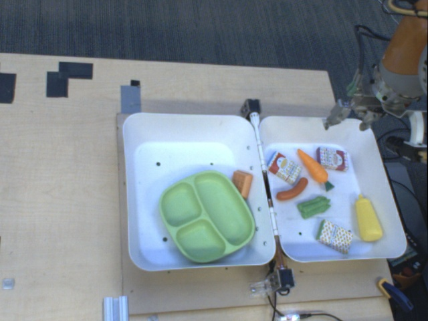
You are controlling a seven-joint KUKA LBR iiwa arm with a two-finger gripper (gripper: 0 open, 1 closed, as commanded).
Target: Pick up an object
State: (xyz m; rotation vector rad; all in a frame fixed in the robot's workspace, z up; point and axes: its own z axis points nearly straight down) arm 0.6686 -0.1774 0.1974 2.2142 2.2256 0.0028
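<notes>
The tabletop (60,199) carries two bins. The left bin (144,179) holds a green tray (206,216) with an orange block (243,182) touching its far right edge. The right bin (384,199) holds a yellow bottle (368,219), carrot (312,165), sausage (292,190) and small cartons. The jaws (348,114) hang released over its far edge, grasping nothing.

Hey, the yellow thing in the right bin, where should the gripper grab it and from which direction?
Probably around the middle of the yellow object, coming straight down from above. It lies flat in the right bin, long axis running roughly toward the camera, so the fingers should close across its narrow width. The patterned packet sits apart on one side, but the bin wall on the other side looks close, so clearance there may be tight.
</notes>
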